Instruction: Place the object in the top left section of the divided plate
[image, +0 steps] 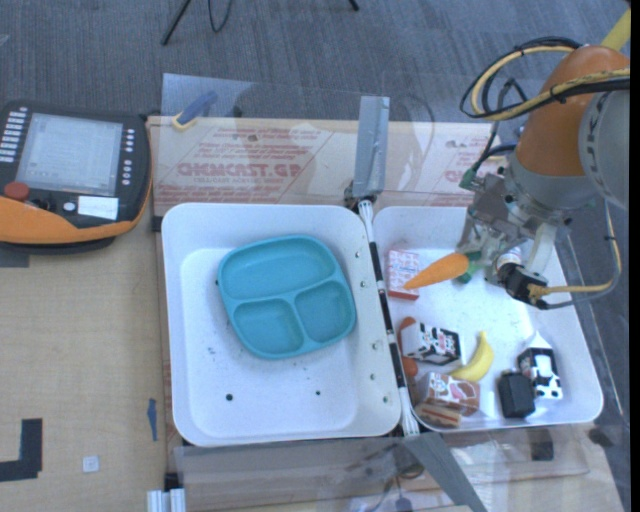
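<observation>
The orange plastic carrot (437, 270) hung over the right white bin (575, 345), its green end pinched in the grey two-finger gripper (478, 262). We saw the teal divided plate (287, 296) sitting in the left white bin (190, 330), well apart.

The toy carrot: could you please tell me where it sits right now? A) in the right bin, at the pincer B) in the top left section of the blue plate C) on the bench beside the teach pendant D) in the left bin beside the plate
A: the toy carrot lies over the right bin, its green end at the pincer, apart from the blue divided plate.
</observation>
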